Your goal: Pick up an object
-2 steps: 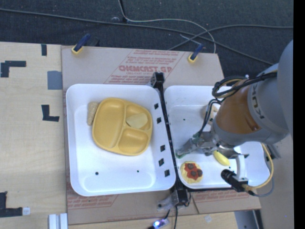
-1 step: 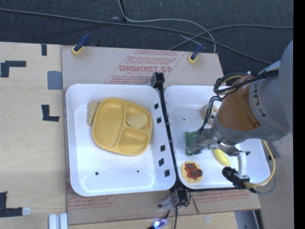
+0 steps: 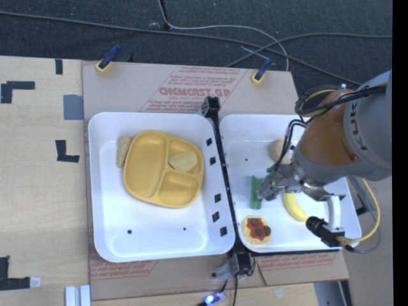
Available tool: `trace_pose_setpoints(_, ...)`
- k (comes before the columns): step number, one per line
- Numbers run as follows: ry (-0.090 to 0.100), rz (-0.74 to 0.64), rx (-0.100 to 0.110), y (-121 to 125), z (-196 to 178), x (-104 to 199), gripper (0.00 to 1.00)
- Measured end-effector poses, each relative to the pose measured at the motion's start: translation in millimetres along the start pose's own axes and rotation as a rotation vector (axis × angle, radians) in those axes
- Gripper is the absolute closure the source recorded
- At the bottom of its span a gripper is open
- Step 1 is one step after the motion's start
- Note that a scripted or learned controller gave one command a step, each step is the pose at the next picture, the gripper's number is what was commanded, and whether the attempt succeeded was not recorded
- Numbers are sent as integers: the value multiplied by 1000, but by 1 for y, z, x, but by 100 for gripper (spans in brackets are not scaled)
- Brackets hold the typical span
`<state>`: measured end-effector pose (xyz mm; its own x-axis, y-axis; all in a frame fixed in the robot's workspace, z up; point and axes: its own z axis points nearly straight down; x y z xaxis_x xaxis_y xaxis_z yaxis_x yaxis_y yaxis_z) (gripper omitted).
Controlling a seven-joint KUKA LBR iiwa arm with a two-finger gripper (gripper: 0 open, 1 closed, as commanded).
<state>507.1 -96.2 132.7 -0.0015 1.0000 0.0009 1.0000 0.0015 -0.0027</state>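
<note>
Reaching into the right bin (image 3: 319, 123), tool (image 3: 273, 189) grip state unclear, cardboard (image 3: 185, 91) beneath; dark carpet (image 3: 76, 18) behind

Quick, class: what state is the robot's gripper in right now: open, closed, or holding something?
Gripper: cannot be told. It is low in the right bin, at the green object, beside the banana.

Dark carpeted floor (image 3: 76, 24) with black cables (image 3: 191, 27) behind a wooden bench (image 3: 38, 190).

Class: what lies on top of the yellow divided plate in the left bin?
A pale flat slice lies in one compartment of the yellow divided plastic plate. A tan rough piece sits beside its left rim, partly covered.
</note>
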Motion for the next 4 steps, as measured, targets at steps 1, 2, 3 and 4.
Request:
trace_pose_setpoints(1,0,0,-1,-9,-49,0,100)
trace_pose_setpoints(2,-1,-1,-3,-8,-100,0,100)
trace_pose_setpoints(3,0,-5,2,11,-103,50,100)
trace_pose_setpoints(4,-2,-4,5,21,-87,105,100)
